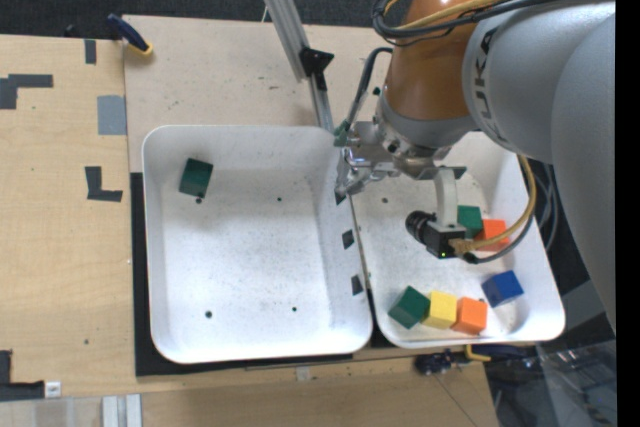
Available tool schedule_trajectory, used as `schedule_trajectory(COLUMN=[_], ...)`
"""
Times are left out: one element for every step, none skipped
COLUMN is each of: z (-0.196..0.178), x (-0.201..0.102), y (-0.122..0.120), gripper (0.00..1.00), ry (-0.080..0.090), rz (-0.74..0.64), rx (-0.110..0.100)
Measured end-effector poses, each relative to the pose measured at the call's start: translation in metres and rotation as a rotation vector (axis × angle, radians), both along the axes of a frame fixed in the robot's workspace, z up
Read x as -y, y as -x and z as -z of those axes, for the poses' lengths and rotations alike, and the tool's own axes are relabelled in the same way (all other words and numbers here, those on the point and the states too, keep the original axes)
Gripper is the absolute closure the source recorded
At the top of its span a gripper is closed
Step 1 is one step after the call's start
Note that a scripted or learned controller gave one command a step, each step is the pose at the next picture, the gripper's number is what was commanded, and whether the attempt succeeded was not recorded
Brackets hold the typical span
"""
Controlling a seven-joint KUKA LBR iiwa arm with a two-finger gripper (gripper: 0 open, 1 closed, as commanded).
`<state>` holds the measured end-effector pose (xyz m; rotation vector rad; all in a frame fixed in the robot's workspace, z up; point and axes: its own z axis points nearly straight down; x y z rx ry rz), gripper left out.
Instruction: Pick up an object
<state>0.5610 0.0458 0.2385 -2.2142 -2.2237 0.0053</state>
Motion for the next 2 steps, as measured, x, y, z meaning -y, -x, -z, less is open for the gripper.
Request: schedule_trajectory(z=[-0.0015,-0.0015], x=[-0.0549,-0.0514], y=[0.0278,0.0265], gripper=[1.0,0.0], ry=[-0.002,0.0], rz=[-0.003,0.002], rx=[0.001,0.002])
